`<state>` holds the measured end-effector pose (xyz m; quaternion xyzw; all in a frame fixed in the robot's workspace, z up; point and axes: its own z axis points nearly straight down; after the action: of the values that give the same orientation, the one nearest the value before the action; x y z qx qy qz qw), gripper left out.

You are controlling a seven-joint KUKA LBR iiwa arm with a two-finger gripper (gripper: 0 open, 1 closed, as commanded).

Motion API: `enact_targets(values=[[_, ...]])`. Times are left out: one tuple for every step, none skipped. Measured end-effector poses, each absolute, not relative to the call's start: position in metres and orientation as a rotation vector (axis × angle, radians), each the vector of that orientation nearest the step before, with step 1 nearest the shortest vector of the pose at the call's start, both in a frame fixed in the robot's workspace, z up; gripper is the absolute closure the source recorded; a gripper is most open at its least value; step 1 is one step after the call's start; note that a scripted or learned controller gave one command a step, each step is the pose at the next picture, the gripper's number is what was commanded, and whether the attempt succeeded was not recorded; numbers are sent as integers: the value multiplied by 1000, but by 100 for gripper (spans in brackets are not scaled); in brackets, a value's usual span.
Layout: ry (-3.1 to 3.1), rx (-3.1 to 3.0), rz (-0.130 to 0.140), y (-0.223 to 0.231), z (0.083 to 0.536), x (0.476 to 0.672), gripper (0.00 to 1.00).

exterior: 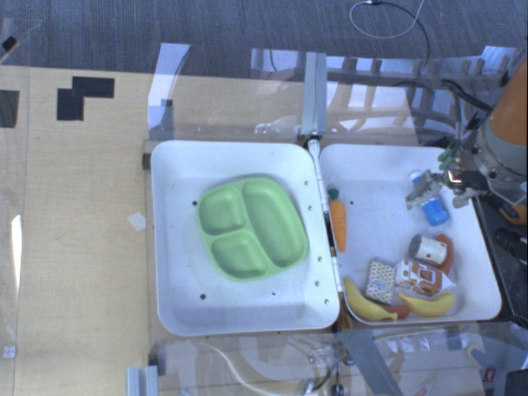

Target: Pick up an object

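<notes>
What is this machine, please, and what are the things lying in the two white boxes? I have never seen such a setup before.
You are looking down, at a slant, from one fixed camera above a workbench. The grey and orange shape at the right edge is a robot arm; its gripper hangs over the right bin, just above a small blue object. I see nothing held between its fingers. The left bin holds a green divided plate. The right bin also holds a toy carrot, two bananas, a small checkered packet and a few other small items. The robot's job is to pick one object up.
</notes>
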<state>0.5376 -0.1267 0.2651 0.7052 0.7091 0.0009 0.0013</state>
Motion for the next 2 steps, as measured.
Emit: enact_targets(values=[[2231, 2207, 4, -129, 260, 488, 0], [2176, 2237, 15, -173, 118, 492, 0]])
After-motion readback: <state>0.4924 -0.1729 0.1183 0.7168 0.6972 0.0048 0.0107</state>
